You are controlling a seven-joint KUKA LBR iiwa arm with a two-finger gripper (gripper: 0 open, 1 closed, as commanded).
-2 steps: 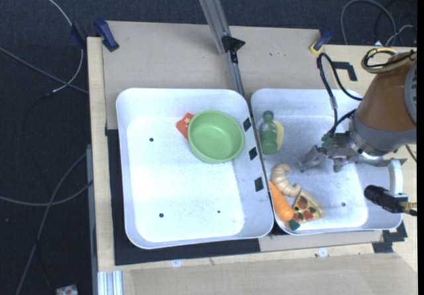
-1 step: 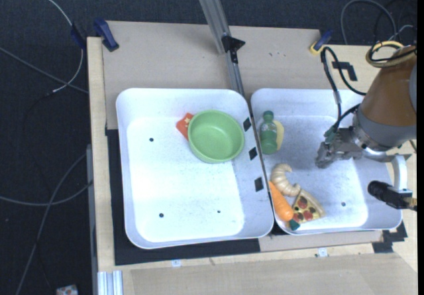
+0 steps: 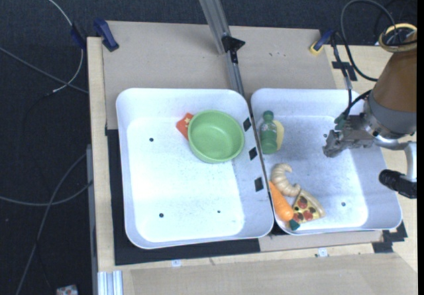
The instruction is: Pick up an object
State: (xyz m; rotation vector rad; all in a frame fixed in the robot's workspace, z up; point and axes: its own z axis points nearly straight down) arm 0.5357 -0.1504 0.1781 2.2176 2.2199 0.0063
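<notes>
My gripper point(image 3: 333, 144) hangs over the right part of the right bin point(image 3: 344, 184), above bare floor, with nothing seen between its fingers. To its left, against the bin's left wall, stands a green bottle point(image 3: 267, 133) with a yellow piece point(image 3: 280, 132) behind it. Nearer the front left corner lie a beige croissant-shaped toy point(image 3: 285, 177), an orange carrot point(image 3: 281, 203) and a pizza slice point(image 3: 307, 208). In the left bin point(image 3: 179, 201) a green bowl point(image 3: 214, 136) rests at the back right, with a red object point(image 3: 183, 124) tucked at its left edge.
A slanted metal pole point(image 3: 215, 15) runs from the top down to the divide between the bins. Blue clamps point(image 3: 105, 34) hold the board's back corners. Cables trail over the dark floor at left and near the arm's orange band point(image 3: 399, 81).
</notes>
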